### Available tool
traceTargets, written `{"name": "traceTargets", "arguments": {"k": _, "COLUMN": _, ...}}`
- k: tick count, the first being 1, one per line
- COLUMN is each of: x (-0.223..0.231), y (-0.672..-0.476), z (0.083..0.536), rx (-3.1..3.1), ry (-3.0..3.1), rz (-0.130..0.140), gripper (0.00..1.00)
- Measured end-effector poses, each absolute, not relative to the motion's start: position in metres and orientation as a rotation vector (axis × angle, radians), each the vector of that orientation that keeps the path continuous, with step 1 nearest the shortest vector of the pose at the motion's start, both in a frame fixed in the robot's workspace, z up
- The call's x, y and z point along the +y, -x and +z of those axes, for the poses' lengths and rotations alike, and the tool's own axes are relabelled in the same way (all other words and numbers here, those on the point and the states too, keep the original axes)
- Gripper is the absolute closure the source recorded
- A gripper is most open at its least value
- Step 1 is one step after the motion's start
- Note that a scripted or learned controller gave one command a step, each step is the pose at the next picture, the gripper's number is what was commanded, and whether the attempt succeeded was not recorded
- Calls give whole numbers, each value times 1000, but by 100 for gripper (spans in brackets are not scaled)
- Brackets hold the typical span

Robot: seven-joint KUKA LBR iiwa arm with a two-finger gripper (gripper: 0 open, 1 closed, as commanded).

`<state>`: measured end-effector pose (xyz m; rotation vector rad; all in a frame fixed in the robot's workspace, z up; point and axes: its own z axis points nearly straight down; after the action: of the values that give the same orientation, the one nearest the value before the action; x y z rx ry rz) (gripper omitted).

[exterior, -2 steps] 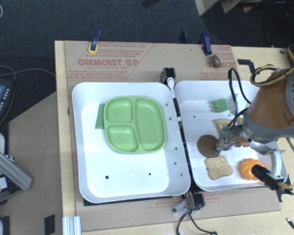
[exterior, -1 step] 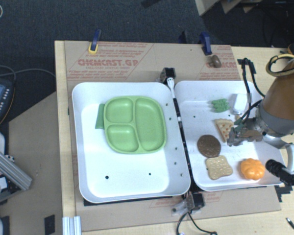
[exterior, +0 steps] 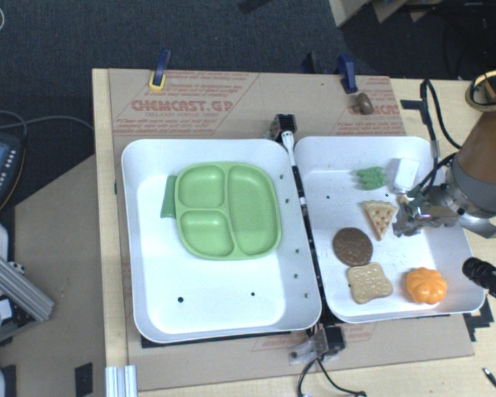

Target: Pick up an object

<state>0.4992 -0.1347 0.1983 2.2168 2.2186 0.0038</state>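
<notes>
The right bin (exterior: pixel 331 160) holds several toy foods: a small green leafy piece (exterior: pixel 369 176), a tan triangular slice (exterior: pixel 380 217), a round brown cookie (exterior: pixel 352 246), a square tan cracker (exterior: pixel 369 282) and an orange pumpkin-like piece (exterior: pixel 426 285). My gripper (exterior: pixel 409 219) hangs low over the right side of this bin, just right of the triangular slice and close to it. Whether it touches the slice cannot be made out. The grey arm (exterior: pixel 479 172) reaches in from the right edge.
The left bin (exterior: pixel 149 246) bears a green divided plate (exterior: pixel 228 209). A small white piece (exterior: pixel 403 171) lies near the right bin's back, beside the green piece. Clamps (exterior: pixel 158 73) and cables sit along the bench's far edge.
</notes>
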Motion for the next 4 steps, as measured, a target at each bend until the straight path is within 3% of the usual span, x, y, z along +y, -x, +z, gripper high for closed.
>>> {"name": "traceTargets", "arguments": {"k": 1, "x": -135, "y": -500, "z": 227, "rx": 2219, "ry": -2217, "rz": 4, "gripper": 100}}
{"name": "traceTargets", "arguments": {"k": 3, "x": -29, "y": -545, "z": 228, "rx": 2227, "ry": -2213, "rz": 5, "gripper": 100}}
{"name": "traceTargets", "arguments": {"k": 4, "x": -5, "y": -569, "z": 218, "rx": 2223, "ry": -2216, "rz": 3, "gripper": 100}}
